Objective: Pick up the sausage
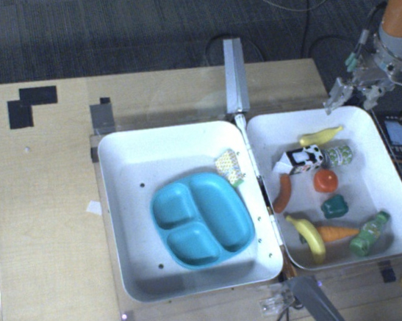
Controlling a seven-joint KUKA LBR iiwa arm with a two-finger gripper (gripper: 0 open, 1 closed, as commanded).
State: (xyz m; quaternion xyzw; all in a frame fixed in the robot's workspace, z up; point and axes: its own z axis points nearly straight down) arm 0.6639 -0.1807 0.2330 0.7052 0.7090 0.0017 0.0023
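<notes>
The sausage (283, 193) is a short reddish-brown link lying at a slant against the left wall of the right bin (387, 167). My gripper (348, 100) hangs over the far rim of that bin, up and to the right of the sausage and well apart from it. Its fingers (332, 103) stand open, and nothing is between them.
Around the sausage lie a black-and-white toy (304, 158), a red tomato (325, 180), two yellow bananas (308, 236), a carrot (337, 232), a green can (337, 155), a green pepper (334, 207) and a green bottle (369, 234). The left bin (125, 174) holds a blue divided plate (202, 219) and a small patterned piece (228, 165).
</notes>
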